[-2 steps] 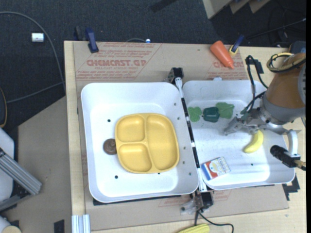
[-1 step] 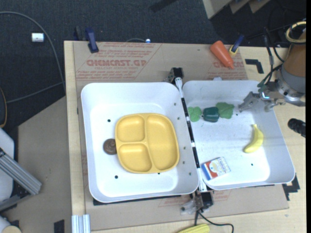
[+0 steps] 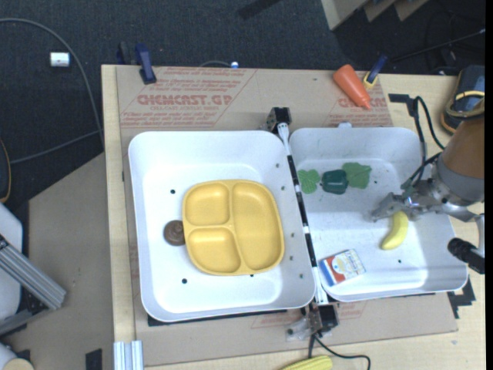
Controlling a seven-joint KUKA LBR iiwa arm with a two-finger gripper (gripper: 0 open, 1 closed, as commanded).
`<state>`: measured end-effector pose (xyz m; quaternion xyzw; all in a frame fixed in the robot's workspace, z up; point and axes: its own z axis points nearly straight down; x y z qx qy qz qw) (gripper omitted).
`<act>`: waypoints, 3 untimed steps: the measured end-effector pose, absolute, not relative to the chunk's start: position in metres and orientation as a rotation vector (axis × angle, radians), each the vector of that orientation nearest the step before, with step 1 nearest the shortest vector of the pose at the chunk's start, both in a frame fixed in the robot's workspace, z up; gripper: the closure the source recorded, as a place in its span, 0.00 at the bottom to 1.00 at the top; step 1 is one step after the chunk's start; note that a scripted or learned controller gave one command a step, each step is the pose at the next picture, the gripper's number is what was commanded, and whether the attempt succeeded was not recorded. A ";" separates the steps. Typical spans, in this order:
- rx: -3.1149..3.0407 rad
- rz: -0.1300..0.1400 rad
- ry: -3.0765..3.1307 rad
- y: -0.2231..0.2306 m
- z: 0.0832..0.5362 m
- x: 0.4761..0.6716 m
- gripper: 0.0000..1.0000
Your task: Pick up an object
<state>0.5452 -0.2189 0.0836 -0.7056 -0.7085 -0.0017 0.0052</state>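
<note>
- Because the grey arm with its orange band reaches in from the right, you find its end effector [image 3: 402, 204] low over the right shallow white plastic bin [image 3: 323, 143], just above the upper tip of the small yellow plastic banana [image 3: 394, 231]; that placement reads as lining up on the nearest candidate for a pick.
- You cannot tell from this slant whether the end effector is apart or together, and nothing shows gripped in it; the banana lies flat on the bin floor.
- You have other choices in the same bin: a dark green rounded toy [image 3: 334, 180] flanked by two lighter green leafy pieces [image 3: 357, 174] near the far wall, and a small white card packet with red and blue print [image 3: 341, 266] by the near wall. Its print is too small to read.
- Your left shallow white plastic bin [image 3: 146, 206] carries a yellow divided plastic plate [image 3: 232, 227] in the middle, with a brown round disc [image 3: 174, 232] tucked at its left edge, well apart from the arm.
- Under both bins on the desk lies a brown cardboard sheet [image 3: 185, 102] with red lettering that seems to read "CHEMCAST GP"; take that reading as uncertain.
- An orange plastic carrot [image 3: 353, 86] sits on the cardboard beyond the right bin.
</note>
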 end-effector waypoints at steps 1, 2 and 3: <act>-2.218 -0.004 -2.222 -0.221 0.094 0.546 1.00; -2.220 -0.003 -2.224 -0.118 0.089 0.586 1.00; -2.220 -0.002 -2.223 -0.059 0.185 0.582 1.00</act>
